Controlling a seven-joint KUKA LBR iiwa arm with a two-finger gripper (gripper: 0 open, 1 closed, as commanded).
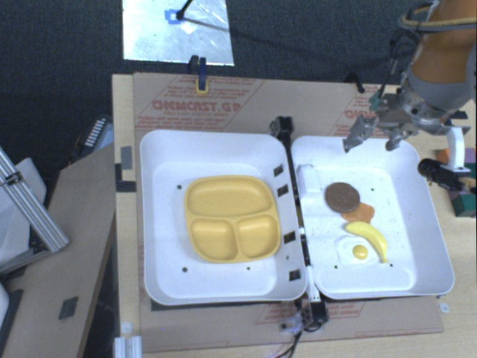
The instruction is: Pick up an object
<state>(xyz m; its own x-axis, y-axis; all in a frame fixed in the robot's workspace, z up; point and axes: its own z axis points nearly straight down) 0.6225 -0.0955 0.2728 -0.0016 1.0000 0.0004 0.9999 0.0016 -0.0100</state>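
In the right bin (417,192) lie a round brown patty (342,196), an orange piece (361,212) just below it, a yellow banana (370,239) and a fried egg (358,253) toward the bin's front. My gripper (372,137) hangs above the bin's far edge, beyond the patty, with its two fingers spread apart and nothing between them. The grey arm with its orange band comes in from the upper right.
A yellow three-compartment tray (228,218) sits in the left bin (160,200). A black divider clamp (292,200) runs between the bins. A blue-and-yellow clamp (200,75) stands at the bench's far edge. Small clutter lies beside the right bin.
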